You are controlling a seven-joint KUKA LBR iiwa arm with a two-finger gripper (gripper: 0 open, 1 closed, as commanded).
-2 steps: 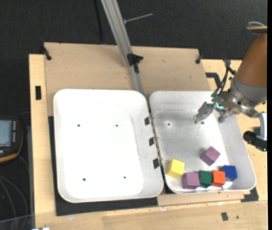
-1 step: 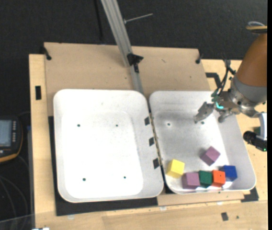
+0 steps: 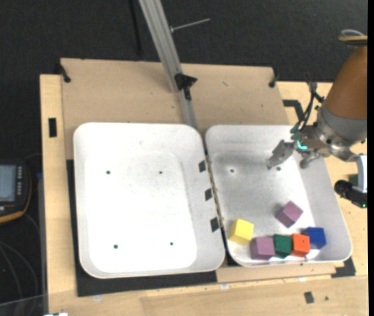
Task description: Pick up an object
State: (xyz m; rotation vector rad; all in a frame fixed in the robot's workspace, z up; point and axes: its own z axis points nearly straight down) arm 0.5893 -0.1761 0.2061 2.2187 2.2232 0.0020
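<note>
Camera view, looking down at a slant. Two shallow white plastic bins sit side by side on a tan wooden worktop (image 3: pixel 52 176). The left bin (image 3: pixel 88 143) shows a bare floor with a few dark dots. The right bin (image 3: pixel 240 143) holds six small cubes, all gathered at its near end.

The cubes look like matt, solid-coloured blocks of similar size. A yellow cube (image 3: pixel 243 230) lies nearest the divider between the bins. A purple cube (image 3: pixel 262 247) sits just beside it, followed along the near wall by a green cube (image 3: pixel 282 243), an orange cube (image 3: pixel 301 243) and a blue cube (image 3: pixel 316 236) — these four form a close row, apparently touching one another. A second purple cube (image 3: pixel 289 212) lies apart, a little further up the bin floor, turned at an angle to the row.

The grey arm with the orange band (image 3: pixel 350 91) enters from the right. Its gripper (image 3: pixel 292 153) hangs over the far right part of the right bin, well apart from the cubes. The fingers appear spread, with nothing seen between them — one finger (image 3: pixel 278 155) angles toward the bin's middle.

A slanted grey metal rail (image 3: pixel 164 41) crosses the far side of the worktop.
</note>
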